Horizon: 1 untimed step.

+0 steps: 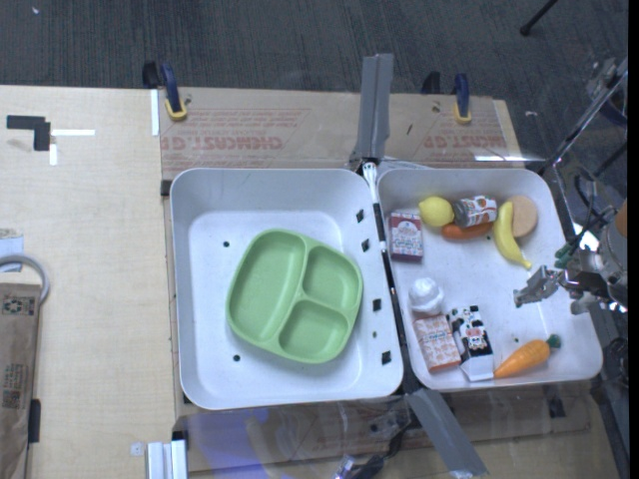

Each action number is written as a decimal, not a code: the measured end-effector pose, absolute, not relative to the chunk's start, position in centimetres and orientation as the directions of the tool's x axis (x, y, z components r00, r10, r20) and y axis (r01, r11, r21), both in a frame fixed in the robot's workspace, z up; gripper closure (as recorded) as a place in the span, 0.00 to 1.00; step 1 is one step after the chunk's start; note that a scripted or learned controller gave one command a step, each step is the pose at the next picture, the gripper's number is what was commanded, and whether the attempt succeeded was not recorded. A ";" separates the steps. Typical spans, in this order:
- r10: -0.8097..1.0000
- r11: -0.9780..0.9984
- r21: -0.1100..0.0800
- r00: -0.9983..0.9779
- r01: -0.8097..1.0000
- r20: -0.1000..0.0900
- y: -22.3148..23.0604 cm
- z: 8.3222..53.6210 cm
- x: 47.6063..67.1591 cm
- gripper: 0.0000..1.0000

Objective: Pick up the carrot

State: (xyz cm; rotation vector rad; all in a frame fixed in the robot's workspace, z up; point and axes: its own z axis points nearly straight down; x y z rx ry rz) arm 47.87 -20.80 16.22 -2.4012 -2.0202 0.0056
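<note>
At the near edge of the right-hand shallow white bin (569, 372) lies the orange carrot with a small green top (523, 358), slanted, its green end toward the bin's right wall. Just left of it are a black-and-white milk carton (473, 340) and a small red-and-white box (436, 341), with a white cap-shaped piece (426, 292) just beyond the box.

Farther back, over the right part of that bin, the grey two-finger gripper (537, 287) reaches in from the right. It is apart from the carrot, with bare bin floor between them, and nothing sits between its fingers; how wide they stand I cannot tell.

Toward the far wall lie a yellow banana (507, 234), a small tin can (476, 211), a yellow lemon (435, 212) and a red-and-white carton (404, 235).

The left-hand white bin (200, 208) bears a light green three-compartment plate (295, 295).
</note>
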 end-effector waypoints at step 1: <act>0.966 -0.260 -0.007 0.260 0.966 0.000 -19.7 8.8 47.8 0.00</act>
